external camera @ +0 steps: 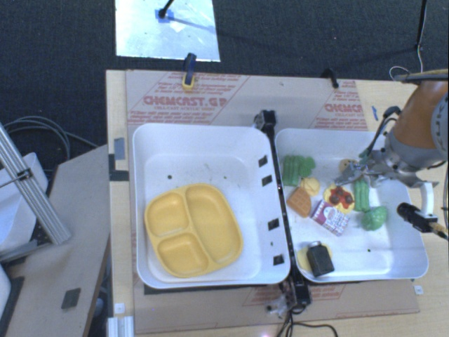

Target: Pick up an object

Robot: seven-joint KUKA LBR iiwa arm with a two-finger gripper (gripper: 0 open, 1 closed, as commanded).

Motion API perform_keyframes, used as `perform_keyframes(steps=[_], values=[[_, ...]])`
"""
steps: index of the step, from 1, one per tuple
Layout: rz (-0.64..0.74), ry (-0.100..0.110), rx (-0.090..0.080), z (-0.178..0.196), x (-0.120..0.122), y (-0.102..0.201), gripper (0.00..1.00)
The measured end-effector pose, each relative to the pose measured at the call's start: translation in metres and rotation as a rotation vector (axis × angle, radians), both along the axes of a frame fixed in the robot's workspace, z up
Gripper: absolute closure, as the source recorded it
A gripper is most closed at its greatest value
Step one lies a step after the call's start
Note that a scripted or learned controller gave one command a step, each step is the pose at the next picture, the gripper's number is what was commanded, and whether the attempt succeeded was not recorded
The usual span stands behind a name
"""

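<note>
Several toy foods crowd the right white bin [414, 262]; metal two-finger gripper [359, 176] sits low above a green cucumber-shaped toy [361, 195]. Grip state: cannot tell. Best descend straight, centred along it, avoiding the red-and-yellow piece [339, 197] just beside.

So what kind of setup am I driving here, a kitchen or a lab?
Most likely a robotics lab bench: two white bins clamped on a board, toy food in the right one, a yellow divided tray in the left, the gripper over the toys.
</note>
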State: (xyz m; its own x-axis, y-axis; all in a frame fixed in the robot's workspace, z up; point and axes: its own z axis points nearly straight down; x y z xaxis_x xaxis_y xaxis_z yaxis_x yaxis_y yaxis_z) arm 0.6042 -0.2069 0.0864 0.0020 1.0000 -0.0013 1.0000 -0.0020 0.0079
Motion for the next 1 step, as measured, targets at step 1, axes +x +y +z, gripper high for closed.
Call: perform_keyframes(steps=[1], values=[[0.004,-0.003,0.000,0.0121,0.0025,0.0004,1.00]])
